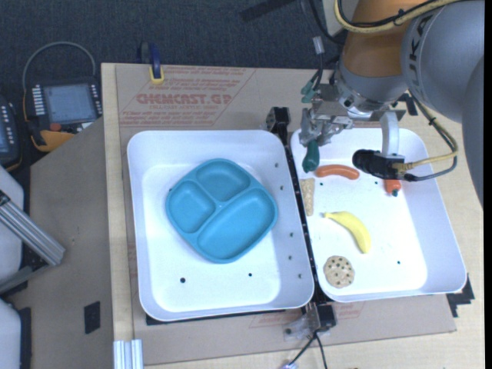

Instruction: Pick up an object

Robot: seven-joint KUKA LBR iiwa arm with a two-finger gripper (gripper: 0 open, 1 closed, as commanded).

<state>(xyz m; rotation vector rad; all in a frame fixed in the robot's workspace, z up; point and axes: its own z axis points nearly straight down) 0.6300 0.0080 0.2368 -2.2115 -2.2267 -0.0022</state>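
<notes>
Your gripper [317,133] hangs above the hot dog [337,172] in the right bin [430,206], by the bin's far left corner; you cannot tell its opening. The banana [350,228] lies nearer than the hot dog, the cookie [338,270] nearer again.

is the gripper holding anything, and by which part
Cannot be told: the gripper sits right above a teal object at the right bin's left edge, contact unclear.
</notes>
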